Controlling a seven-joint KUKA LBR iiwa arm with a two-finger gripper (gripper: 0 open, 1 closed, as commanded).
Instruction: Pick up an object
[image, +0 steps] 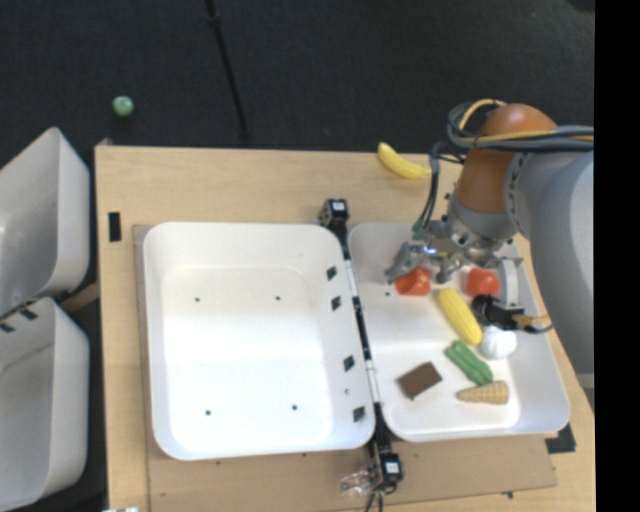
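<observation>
My gripper (426, 268) hangs low over the back left of the right bin (400, 420), with the orange wrist band above it. Its fingers stand spread apart, open, with nothing held between them. A small red object (412, 285) lies on the bin floor just below the left fingertip, touching or nearly touching it. A second red piece (483, 281) lies to the right, partly hidden by the gripper body. Further forward are a yellow corn cob (458, 313), a white ball (497, 344), a green pod (468, 362), a brown square (419, 379) and a tan cone (484, 394).
The left bin (160, 300) sits beside the right one, a ridge with black clips between them. A yellow banana (402, 163) lies on the bench behind the right bin. A green ball (122, 105) rests on the dark floor far left.
</observation>
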